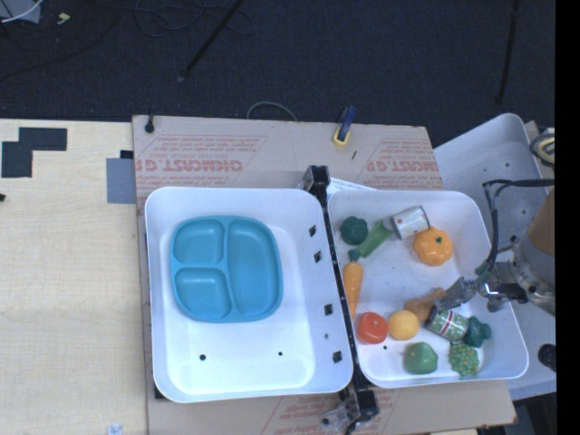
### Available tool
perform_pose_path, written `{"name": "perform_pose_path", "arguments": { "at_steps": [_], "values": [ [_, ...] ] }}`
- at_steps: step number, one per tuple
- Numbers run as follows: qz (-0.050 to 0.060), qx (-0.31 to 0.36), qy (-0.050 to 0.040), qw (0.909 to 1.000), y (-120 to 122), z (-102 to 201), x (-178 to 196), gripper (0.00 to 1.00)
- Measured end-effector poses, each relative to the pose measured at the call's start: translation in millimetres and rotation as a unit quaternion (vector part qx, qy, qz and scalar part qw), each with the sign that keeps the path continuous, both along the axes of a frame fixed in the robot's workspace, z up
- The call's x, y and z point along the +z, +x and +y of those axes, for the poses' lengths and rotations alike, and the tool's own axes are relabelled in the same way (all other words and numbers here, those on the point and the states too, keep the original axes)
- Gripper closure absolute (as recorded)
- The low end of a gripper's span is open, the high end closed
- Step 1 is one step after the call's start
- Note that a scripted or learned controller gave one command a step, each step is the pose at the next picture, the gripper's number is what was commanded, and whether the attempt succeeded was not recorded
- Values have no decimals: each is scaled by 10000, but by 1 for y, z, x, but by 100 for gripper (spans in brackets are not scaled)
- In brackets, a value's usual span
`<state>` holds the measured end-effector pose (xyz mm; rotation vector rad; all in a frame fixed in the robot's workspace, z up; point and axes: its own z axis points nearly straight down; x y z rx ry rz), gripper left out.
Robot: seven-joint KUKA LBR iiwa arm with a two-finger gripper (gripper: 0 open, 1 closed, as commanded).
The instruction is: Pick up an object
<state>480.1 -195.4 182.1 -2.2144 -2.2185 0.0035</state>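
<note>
1. The grey metal two-finger gripper (468, 290) hangs low over the right shallow white bin (471, 208); its opening and hold cannot be told
2. A small green-labelled can (448, 323) lies just beneath it, beside a yellow ball (404, 324)

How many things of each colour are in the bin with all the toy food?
Green: 4 – broccoli, cucumber, apple, grapes
Orange: 2 – orange, carrot
Red: 1 – tomato
Yellow: 1 – lemon
Silvery: 2 – small can, labelled can
Total: 10
</note>
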Motion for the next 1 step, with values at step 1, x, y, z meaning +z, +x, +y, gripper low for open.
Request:
{"name": "perform_pose_path", "arguments": {
  "at_steps": [1],
  "values": [
    [-1,-5,-2,10000,-9,-4,-55,0]
  ]
}}
